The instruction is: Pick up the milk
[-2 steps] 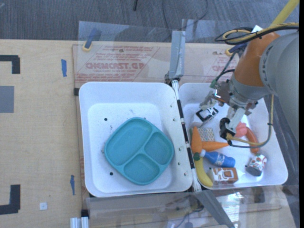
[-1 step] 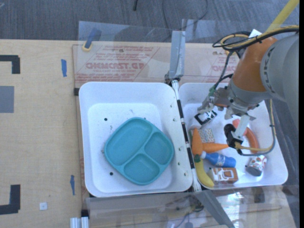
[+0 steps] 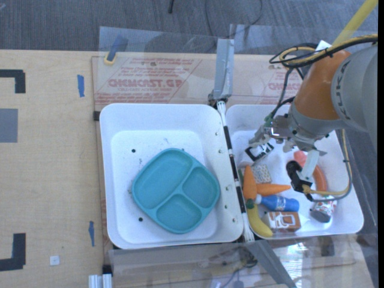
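A small brown-and-white carton (image 3: 285,221), which I take for the milk, lies on its side near the front edge of the right bin (image 3: 354,224). A blue bottle (image 3: 281,204) with a white end lies just behind it, touching it or nearly so. My gripper (image 3: 260,148) hangs over the back left part of the right bin, well behind the carton, with nothing seen in it. The grey arm with its orange band (image 3: 318,92) reaches in from the right.
Around the carton in the right bin lie a banana (image 3: 258,222), two carrots (image 3: 248,182) (image 3: 274,189), a speckled grey block (image 3: 261,173), a red sausage (image 3: 320,177) and a small can (image 3: 324,210). The left bin (image 3: 114,161) holds a teal divided plate (image 3: 175,189).
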